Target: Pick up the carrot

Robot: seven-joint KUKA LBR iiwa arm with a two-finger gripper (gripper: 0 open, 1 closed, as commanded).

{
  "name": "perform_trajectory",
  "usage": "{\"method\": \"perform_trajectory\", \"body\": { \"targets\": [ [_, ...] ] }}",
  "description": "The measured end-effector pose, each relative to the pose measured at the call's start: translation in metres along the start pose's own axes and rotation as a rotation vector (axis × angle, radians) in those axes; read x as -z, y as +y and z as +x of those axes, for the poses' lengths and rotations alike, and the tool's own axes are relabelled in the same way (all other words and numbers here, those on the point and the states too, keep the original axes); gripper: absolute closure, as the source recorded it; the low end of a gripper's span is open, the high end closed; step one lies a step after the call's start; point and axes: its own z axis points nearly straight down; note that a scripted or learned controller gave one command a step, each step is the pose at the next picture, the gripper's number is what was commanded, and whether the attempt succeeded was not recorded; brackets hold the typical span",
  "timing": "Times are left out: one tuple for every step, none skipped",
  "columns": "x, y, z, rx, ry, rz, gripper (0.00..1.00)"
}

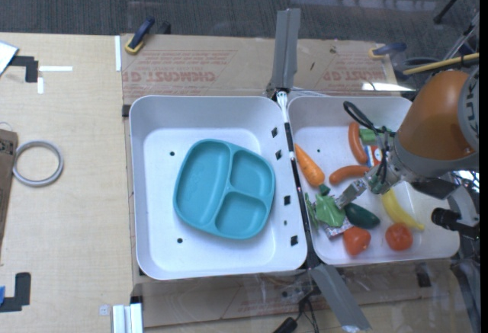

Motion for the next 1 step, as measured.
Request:
{"method": "perform_trajectory", "body": {
  "targets": [
    [0.0445, 0.0168, -0.0071, 0.019, 0.009, 0.010, 0.00]
  ]
}}
